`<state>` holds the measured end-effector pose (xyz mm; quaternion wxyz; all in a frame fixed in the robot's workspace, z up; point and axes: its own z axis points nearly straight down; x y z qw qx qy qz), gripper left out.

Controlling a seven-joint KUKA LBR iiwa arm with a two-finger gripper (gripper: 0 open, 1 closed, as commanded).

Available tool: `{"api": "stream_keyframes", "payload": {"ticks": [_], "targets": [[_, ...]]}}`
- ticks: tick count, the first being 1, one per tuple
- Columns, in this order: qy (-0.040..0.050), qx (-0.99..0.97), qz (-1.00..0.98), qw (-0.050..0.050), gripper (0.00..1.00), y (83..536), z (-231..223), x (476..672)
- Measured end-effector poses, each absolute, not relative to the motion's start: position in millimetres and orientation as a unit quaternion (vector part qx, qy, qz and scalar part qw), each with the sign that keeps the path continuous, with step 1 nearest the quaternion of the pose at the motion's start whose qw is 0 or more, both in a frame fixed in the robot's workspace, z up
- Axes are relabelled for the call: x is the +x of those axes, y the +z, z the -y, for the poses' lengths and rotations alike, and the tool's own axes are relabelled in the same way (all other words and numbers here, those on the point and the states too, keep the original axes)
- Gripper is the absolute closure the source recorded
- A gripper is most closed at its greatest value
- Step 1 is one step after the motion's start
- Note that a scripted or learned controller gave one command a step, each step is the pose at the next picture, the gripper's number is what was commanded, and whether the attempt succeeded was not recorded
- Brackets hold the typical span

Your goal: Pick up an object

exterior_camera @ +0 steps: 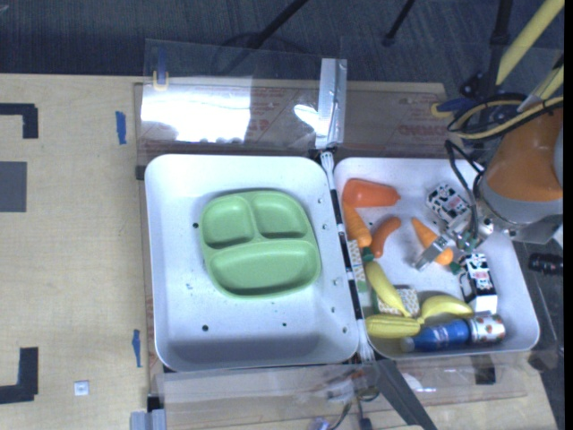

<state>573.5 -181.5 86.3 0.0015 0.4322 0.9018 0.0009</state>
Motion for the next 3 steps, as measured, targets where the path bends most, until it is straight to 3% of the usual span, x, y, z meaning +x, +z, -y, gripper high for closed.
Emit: {"api": "stream_keyframes", "payload": {"ticks": [1,2,3], "targets": [[0.0017,0.418,-0.909,0.002,0.00,86.9,121.4,575.9],[0.0030,0.419,-0.908,0.006,1.00,98.6,122.4,577.8],[0.0010,0.414,-0.910,0.002,1.00,185.2,27.9,616.5]]}}
